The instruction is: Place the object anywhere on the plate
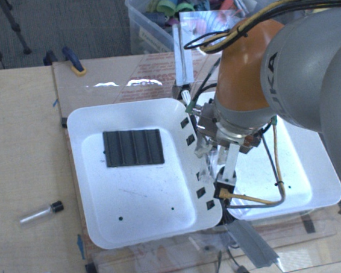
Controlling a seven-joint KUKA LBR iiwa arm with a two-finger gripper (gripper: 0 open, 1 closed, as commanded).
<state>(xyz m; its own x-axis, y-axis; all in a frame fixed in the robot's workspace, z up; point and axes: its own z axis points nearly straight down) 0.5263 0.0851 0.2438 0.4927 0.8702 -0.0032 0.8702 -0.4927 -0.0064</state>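
gripper [218, 171] over seam between bins | black ridged block [133, 147] lies left of gripper, long axis sideways | finger state unclear

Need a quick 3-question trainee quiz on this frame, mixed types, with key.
1. True or false: the dark ribbed slab lies in the left bin.
2. The tool hangs over: A) the seam between both bins, B) the left bin's far left corner, C) the wooden bench.
3. Fill in: the small vial lies on the ___, left of the bins.

Key: 1 true; 2 A; 3 bench.
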